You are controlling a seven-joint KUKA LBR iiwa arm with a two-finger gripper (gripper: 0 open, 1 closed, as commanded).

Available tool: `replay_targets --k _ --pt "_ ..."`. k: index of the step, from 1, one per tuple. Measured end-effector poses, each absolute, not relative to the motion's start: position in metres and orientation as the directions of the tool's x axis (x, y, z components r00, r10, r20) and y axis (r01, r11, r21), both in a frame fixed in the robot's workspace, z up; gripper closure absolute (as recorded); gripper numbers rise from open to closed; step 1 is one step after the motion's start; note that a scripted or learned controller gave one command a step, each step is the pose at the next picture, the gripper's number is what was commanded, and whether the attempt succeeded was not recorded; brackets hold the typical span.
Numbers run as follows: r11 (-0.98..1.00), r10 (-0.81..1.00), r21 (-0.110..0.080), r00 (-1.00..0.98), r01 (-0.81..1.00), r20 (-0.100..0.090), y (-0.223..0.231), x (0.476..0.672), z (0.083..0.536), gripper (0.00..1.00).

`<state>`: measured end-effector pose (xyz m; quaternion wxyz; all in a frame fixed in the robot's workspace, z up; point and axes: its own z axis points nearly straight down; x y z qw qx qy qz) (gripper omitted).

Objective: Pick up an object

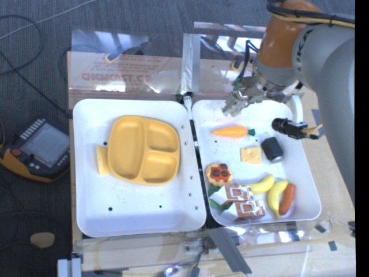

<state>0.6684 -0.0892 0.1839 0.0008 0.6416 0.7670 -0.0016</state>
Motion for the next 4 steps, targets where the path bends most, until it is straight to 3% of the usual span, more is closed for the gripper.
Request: replay_targets --k 1,2,3,4 --pt "0.177 0.984 -0.002 -0.177 0.984 -0.003 -0.089 0.669 0.193 1.00" --pt "0.177 0.984 -0.002 -0.177 0.984 -0.003 -0.089 0.669 0.192 0.00" --pt "0.016 1.000 0.023 -0.016 1.000 -0.005 -0.130 0.625 0.105 0.00" --pt "0.014 1.000 0.022 -0.014 1.000 -0.005 -0.131 0.624 0.114 1.00"
